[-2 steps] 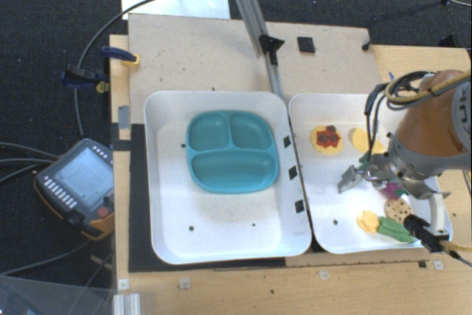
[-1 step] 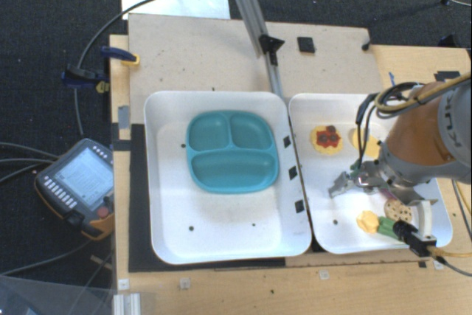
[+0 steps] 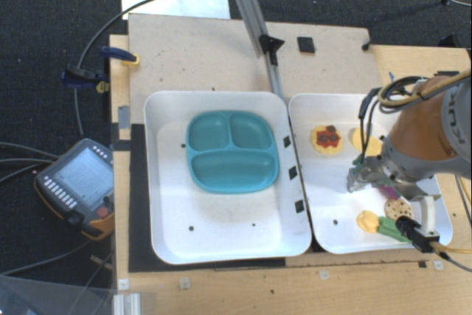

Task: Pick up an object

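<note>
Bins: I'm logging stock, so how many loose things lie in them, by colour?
Teal: 1, the divided plate
Yellow with red: 1, the toy pizza
Plain yellow: 2
Green: 1
Tan with dark spots: 1, the cookie
Total: 6

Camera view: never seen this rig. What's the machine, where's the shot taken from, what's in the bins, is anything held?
One fixed camera looks down at a slant on a bench with two shallow white bins side by side. The machine is a grey robot arm with an orange band, reaching in from the right over the right bin. Its claw hangs low inside that bin; I cannot tell from here whether it grips anything.

The left bin holds a teal divided plate. The right bin holds small toy foods: a round yellow piece with red topping, a yellow piece partly behind the arm, a yellow lump, a green item and a speckled cookie-like piece.

A handheld control pendant lies on the floor to the left.
</note>
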Controlling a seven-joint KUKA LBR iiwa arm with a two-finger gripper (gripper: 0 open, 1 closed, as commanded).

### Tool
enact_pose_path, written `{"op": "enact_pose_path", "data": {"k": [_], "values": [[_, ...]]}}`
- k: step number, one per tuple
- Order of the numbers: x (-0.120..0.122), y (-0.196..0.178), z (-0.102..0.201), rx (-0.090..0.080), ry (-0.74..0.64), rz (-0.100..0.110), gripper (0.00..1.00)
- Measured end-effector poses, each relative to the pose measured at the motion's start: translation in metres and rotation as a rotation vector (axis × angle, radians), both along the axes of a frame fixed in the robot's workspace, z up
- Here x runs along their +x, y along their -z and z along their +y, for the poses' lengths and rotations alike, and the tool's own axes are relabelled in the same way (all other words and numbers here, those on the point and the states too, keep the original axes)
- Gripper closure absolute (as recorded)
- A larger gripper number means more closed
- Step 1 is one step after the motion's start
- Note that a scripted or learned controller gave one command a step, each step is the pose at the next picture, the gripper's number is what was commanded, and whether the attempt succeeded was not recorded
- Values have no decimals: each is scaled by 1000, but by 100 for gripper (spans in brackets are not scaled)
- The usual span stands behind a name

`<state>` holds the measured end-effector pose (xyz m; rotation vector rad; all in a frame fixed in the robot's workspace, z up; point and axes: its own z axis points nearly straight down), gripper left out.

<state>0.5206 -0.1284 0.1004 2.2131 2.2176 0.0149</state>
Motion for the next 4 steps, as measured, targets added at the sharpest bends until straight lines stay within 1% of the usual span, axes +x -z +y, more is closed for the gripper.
{"op": "enact_pose_path", "data": {"k": [1, 2, 3, 4], "values": [[9, -59, 3, -2, -3, 8, 100], [9, -116, -6, -2, -2, 8, 100], [10, -164, -6, -2, -3, 8, 100], [2, -161, 39, 1, -7, 12, 100]]}}
